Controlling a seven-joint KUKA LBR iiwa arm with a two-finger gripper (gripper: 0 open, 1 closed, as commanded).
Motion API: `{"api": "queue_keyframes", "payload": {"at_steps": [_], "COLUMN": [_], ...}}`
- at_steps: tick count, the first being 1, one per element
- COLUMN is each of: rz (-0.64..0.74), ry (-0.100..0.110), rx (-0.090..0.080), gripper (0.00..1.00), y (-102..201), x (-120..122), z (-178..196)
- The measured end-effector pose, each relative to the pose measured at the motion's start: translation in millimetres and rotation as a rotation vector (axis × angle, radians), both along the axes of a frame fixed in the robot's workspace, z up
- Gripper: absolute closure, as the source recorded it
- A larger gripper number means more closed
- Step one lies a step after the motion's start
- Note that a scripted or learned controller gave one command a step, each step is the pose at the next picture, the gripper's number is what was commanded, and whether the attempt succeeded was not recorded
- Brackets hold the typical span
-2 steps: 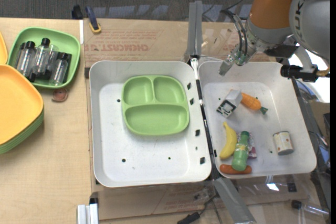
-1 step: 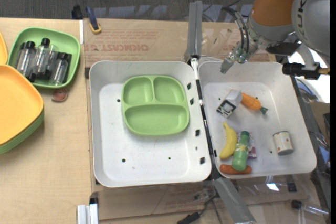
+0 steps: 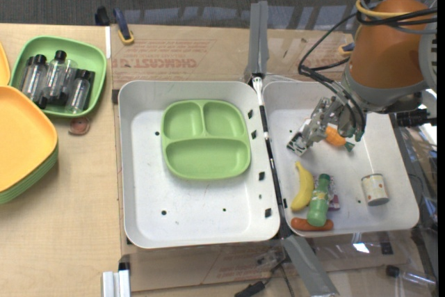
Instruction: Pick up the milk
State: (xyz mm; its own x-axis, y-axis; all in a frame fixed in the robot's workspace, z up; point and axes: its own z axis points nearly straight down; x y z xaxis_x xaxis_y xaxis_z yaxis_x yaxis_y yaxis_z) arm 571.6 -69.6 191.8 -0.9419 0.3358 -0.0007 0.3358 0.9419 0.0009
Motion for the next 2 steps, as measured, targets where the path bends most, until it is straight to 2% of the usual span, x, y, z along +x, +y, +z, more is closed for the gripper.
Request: {"api": "queue_keyframes", "payload": {"at_steps": [1,2], "rz": [0.106,-0.135], "ry": [-0.003,-0.004], "rx": [-0.001,-0.001], "gripper": [1.0,1.0], "y": [-51,-16], "x": [36,72], "z": [-47,1]}}
